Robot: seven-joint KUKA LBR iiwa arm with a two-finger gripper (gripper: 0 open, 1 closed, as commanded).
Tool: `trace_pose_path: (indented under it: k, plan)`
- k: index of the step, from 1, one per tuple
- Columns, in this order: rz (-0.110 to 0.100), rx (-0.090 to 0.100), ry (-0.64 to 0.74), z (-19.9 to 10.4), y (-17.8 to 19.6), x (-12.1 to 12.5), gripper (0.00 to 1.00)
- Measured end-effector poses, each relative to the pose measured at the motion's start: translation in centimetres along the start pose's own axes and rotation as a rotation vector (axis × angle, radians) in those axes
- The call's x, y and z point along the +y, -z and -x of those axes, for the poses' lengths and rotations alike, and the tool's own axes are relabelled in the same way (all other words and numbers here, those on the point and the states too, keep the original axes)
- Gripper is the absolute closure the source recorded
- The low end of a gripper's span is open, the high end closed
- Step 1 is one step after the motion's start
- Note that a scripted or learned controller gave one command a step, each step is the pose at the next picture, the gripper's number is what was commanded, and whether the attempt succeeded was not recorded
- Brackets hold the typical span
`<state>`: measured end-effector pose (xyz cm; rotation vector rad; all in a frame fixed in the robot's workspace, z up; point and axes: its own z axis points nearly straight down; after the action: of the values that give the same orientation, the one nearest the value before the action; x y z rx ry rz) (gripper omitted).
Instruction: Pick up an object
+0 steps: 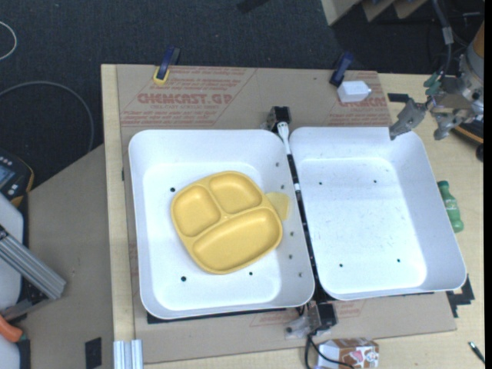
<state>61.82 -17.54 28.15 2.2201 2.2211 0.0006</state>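
Yellow plate (225,221) with three sections was seen lying flat in left bin (146,206), near its middle; small yellow thing (278,204) was tucked at plate's right edge; right bin (430,206) was placed beside; gripper (424,124) was held over right bin's far right corner, fingers spread apart, nothing between them.

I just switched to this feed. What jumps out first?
A yellow divided plate lies in the left bin, with a smaller yellow piece peeking from under its right edge. The gripper hangs open above the right bin's far right corner, holding nothing.
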Motion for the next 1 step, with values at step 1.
trace_pose_path:
  k: [1]
  plan:
    - [0.011,-0.001,0.003,-3.29,9.47,-4.75,0.00]
